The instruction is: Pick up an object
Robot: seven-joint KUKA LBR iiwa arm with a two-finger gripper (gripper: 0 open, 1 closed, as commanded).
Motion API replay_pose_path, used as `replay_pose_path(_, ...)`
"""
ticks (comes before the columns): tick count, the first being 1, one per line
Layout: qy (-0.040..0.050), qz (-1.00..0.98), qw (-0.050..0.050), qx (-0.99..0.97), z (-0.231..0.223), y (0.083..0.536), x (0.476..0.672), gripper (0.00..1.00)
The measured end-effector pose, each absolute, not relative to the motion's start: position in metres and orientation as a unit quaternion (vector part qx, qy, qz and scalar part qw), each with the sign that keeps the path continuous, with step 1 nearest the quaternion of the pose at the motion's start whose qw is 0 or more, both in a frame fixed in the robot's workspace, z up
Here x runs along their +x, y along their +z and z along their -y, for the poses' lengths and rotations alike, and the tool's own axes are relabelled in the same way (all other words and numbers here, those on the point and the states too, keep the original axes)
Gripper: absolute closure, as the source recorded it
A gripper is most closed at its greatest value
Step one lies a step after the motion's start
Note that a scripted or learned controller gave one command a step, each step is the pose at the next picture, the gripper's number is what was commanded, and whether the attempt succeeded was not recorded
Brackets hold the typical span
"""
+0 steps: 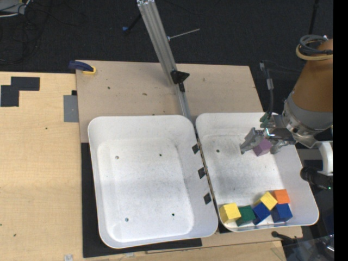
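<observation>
Purple block (263, 147): I see it between the grey fingers of the gripper (261, 142), which are clamped on it, above the far half of the right bin (239, 173). I cannot tell whether it is lifted clear of the bin floor or touching it. The arm (312, 86) enters from the right, its orange band broad above the grey wrist.

Loose blocks, near right corner of the right bin: I count a yellow block (230, 211), a green block (246, 215), a blue block (261, 213), a second yellow block (268, 200), an orange block (281, 196) and a dark blue block (281, 213), clustered and touching one another against the near rim.

Left bin (109, 129): white, shallow, lying just beside the right bin. Three small black clips (200, 172) sit along the seam between the two.

Surface: both bins rest on a black mat (86, 200) over a brown board (130, 88). To the left runs a paler wooden bench (32, 173) carrying black patches (19, 88) and a grey patch (70, 107). A blue and yellow clamp (82, 67) sits at the board's far left corner.

Room: a slanted aluminium rail (160, 42) rises from between the bins toward the far side. Behind it I see dark carpet (228, 20) with cables (16, 1) at far left.
</observation>
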State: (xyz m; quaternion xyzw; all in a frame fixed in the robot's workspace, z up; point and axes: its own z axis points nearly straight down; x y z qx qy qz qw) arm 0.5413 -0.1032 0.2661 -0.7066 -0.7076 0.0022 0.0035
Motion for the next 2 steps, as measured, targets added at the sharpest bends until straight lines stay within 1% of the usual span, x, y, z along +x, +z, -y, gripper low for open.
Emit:
replay_pose_path(1, 0.0007, 0.706, 0.001, -0.708, 0.105, 0.268, 0.542, 0.0)
replay_pose_path(2, 0.0025, 0.707, 0.004, -0.707, 0.105, 0.217, 0.531, 0.0)
